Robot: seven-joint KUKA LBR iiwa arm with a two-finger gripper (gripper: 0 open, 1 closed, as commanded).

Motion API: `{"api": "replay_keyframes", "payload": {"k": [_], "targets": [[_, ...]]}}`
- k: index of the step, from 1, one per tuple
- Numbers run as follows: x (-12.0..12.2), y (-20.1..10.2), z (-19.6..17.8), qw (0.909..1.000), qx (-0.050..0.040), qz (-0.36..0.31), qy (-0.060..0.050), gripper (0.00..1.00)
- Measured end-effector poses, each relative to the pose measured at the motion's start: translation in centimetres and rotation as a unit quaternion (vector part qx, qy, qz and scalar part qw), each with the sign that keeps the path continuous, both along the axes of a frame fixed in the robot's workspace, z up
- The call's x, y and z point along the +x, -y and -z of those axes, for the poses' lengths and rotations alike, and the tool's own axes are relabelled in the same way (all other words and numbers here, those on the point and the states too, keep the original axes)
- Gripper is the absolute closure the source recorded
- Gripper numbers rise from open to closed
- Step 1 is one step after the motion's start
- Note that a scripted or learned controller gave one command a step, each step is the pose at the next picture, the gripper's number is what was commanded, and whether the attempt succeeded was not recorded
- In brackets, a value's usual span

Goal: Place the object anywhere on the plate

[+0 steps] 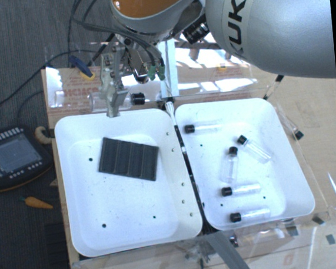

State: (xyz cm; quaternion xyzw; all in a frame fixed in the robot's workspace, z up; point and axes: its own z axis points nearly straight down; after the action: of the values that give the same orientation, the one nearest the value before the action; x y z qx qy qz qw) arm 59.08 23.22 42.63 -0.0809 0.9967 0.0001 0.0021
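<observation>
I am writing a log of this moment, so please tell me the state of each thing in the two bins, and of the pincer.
Dark plate: lies flat in the left bin, nothing on it.
Five clear vials with black caps: all lying on their sides in the right bin, capped, apart from one another.
Pincer: above the far edge of the left bin, holding nothing visible.

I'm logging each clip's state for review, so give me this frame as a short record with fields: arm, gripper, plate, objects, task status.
arm: grey KUKA arm with orange band, reaching in over the bench's far edge
gripper: two-finger gripper, above the far rim of the left white bin; nothing seen between its fingers
plate: dark ribbed rectangular plate, flat in the left bin, nothing on it
objects: five clear plastic vials with black caps, lying scattered in the right white bin
task status: not done
</observation>
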Motion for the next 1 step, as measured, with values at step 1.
{"api": "replay_keyframes", "payload": {"k": [1], "targets": [[-5.83,-0.17,-0.83,0.9615,0.0001,-0.275,-0.001,1.00]]}}
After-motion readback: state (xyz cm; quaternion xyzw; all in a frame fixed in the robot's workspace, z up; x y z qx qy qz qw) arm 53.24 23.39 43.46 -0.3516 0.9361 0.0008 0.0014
